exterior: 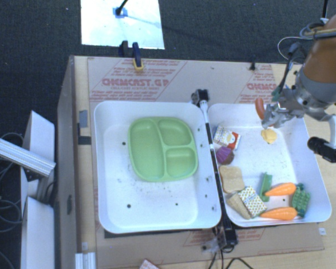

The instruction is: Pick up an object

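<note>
The bench (pixel 157 80) carries two shallow white plastic bins side by side. The left bin (pixel 109 150) holds a pale green moulded tray with three compartments (pixel 161 149), lying flat near its middle, probably as a place to sort things into. The right bin (pixel 302 167) holds the loose toy food, mostly gathered towards its near and left parts: a small red-and-white packet (pixel 224 136), a dark purple rounded piece (pixel 224 156), a tan slice of bread (pixel 232 179), a patterned cracker-like square (pixel 252 200), two orange carrots (pixel 280 189), and green pieces beside them.

The hand (pixel 275 116) hangs over the far edge of the right bin, the grey arm with its orange band (pixel 327 55) coming in from the right. A small pale yellow rounded object (pixel 269 135) lies on the bin floor just below the hand, seemingly apart from it, and looks the likeliest target. A red-orange sausage-like piece (pixel 260 107) sits just beside the hand at the bin's far rim. Whether the hand is open or closed I cannot tell; the view is too coarse there.
</note>
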Available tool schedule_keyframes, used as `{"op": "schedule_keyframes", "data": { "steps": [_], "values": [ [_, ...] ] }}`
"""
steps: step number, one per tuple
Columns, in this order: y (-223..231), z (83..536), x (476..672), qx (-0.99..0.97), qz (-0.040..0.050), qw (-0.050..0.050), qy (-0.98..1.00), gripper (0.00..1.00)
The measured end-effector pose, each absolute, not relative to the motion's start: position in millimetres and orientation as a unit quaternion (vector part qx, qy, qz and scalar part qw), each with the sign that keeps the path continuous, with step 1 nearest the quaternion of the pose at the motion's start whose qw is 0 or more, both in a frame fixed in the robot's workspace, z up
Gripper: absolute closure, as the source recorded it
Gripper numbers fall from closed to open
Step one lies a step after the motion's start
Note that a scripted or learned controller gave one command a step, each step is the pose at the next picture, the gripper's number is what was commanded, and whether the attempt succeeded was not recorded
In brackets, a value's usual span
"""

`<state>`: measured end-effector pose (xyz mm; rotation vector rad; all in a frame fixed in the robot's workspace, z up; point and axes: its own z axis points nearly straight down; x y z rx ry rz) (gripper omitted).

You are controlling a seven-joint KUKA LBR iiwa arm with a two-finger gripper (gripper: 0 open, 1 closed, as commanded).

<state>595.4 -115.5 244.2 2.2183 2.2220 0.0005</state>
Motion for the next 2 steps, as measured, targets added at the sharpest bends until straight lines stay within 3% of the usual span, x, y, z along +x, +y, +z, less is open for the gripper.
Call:
{"op": "schedule_keyframes", "data": {
  "steps": [1, 2],
  "values": [
    [-104, 263, 551.4, 0.707, 0.0008, 0.001, 0.708, 1.0],
    [-91, 271, 486.8, 0.707, 0.0006, 0.001, 0.708, 1.0]
  ]
}}
